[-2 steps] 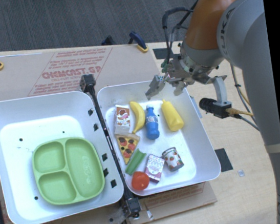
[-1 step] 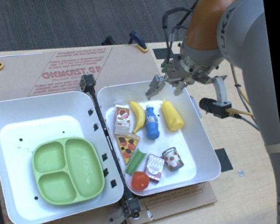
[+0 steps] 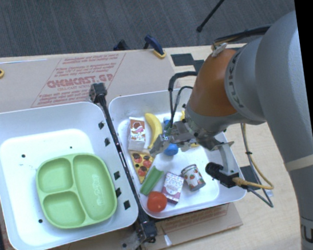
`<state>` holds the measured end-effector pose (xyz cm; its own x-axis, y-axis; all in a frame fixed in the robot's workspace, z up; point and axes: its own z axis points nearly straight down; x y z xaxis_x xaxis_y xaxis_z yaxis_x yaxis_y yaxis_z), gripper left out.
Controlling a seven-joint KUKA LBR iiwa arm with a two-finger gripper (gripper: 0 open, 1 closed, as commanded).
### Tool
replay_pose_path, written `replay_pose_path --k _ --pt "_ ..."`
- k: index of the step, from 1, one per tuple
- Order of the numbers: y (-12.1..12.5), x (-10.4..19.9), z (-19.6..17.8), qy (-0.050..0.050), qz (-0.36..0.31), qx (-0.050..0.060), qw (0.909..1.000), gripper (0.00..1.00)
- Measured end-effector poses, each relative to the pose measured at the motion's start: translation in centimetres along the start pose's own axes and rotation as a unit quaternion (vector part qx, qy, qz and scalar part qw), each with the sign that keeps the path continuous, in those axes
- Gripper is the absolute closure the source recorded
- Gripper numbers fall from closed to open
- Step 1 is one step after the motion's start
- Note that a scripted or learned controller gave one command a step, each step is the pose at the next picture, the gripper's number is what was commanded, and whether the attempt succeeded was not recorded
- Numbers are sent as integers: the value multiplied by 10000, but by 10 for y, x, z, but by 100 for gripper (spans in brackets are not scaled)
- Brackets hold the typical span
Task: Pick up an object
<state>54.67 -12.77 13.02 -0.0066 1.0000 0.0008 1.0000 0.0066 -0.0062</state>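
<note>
Down in the right bin [image 3: 230,195], the tool [image 3: 169,139] sits low among the things, its metal fingers close around a small blue ball [image 3: 172,147]; how far the fingers stand apart cannot be told, nor whether they truly grip the ball. The grey arm [image 3: 254,79] with its orange band [image 3: 212,87] covers the bin's right half.

Just left of the tool lies a banana [image 3: 154,127], its long axis running from the bin's far wall toward the near side, slightly curved. Beside the banana, a small red and white carton [image 3: 137,133] stands near the divide between the bins. Below it lies a flat pizza slice [image 3: 142,163], then a green cucumber [image 3: 151,180] on a slant, a red tomato [image 3: 157,202] at the near wall, a small packet [image 3: 173,187] and a can [image 3: 193,177]. These crowd the bin's left and near parts, leaving little open floor around the tool.

The left bin [image 3: 8,136] holds a green divided plate [image 3: 76,189], with bare white floor along its far side. Both bins rest on the desk [image 3: 34,75].
</note>
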Motion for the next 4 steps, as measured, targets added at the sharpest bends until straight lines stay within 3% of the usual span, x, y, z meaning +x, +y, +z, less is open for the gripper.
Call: replay_pose_path --k 1,2,3,4 --pt "1 0 -11 -9 -28 -3 10000 100" --pt "50 -27 -91 -10 4 -38 10000 100" --pt "50 -26 -90 -5 4 -26 10000 0" --pt "31 -22 15 -1 1 1 10000 0"
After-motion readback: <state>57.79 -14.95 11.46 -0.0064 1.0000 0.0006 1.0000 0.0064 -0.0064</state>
